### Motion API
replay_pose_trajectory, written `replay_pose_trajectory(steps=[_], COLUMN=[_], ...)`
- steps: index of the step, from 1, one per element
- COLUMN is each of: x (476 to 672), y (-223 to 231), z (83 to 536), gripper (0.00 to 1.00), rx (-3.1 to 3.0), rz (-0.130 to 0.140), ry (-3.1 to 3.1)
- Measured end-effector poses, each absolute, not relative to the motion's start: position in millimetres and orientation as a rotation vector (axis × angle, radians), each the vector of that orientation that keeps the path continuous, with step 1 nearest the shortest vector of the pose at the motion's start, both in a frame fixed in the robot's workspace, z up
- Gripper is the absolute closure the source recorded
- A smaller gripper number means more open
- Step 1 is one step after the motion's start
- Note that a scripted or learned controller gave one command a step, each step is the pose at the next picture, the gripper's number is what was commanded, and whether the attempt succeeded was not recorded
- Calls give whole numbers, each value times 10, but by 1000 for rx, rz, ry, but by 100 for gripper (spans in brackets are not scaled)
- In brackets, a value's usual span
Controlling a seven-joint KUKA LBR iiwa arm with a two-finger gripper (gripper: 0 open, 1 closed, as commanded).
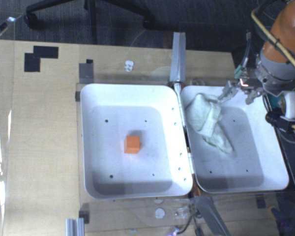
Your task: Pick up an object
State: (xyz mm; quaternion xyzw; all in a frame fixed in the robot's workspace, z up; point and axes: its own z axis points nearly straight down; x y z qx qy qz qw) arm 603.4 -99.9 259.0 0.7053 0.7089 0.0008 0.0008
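From the left I've got the orange cube (132, 144) sitting alone near the middle of the left bin (96, 132), small, stiff, prob light w/ flat faces, so I'd pinch it across two opposite sides. Moving right, the pale crumpled cloth (210, 121) lies in the right bin (265, 173) toward its upper-left part, soft and floppy, likely to sag and slip, best grabbed at a raised fold. Far right, the gripper (234, 89) hangs at the right bin's top edge just beside the cloth's upper corner; can't tell if it's apart or together, and nothing's visibly clamped.
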Motion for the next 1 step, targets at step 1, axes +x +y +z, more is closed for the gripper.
replay_pose_trajectory(steps=[1], x=[6212], y=[-1560], z=[2767], gripper=[0], rx=[2086], rz=[5], ry=[2341])
